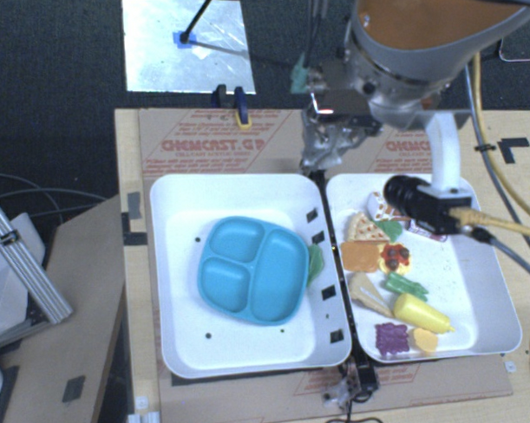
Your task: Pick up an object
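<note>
Purple toy point(392, 339) hugs right bin point(494, 320) edge — crowded.

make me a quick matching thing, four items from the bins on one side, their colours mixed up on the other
Items:
1. divided plate
2. grape bunch
3. corn cob
4. bread piece

Colours:
A. yellow
B. orange-brown
C. blue
D. purple

Pairs: 1-C, 2-D, 3-A, 4-B

Arm point(432, 27) reaches in upper right; end effector point(322, 152) pointing down.
</note>
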`<state>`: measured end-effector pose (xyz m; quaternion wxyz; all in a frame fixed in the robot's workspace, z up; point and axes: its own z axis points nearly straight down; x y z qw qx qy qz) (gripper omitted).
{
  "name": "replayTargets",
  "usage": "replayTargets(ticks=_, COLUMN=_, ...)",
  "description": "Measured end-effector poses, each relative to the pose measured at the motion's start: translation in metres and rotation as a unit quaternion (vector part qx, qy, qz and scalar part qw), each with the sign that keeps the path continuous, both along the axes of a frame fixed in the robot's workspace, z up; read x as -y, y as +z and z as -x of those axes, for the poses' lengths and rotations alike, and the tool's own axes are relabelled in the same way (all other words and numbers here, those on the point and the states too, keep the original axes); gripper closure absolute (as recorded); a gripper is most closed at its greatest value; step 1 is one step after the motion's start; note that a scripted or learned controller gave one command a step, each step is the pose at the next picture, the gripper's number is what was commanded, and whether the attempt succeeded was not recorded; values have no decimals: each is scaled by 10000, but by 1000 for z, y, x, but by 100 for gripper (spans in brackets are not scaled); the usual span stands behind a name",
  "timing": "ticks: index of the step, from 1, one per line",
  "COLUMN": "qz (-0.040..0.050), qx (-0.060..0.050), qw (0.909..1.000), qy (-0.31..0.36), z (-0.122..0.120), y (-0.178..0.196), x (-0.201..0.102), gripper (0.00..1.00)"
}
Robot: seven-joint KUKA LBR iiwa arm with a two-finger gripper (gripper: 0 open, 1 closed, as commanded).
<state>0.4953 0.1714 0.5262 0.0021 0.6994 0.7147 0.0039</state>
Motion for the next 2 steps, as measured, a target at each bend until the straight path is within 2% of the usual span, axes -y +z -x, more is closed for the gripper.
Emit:
replayTargets(ticks=1, qz=11, qx=-20, qw=9999, qy=-116, z=-55, y=9, x=0, gripper=100)
replayTargets(ticks=2, qz=-1, qx=-41, qw=10000, qy=-45, z=-2, y=9, x=-67, gripper=100)
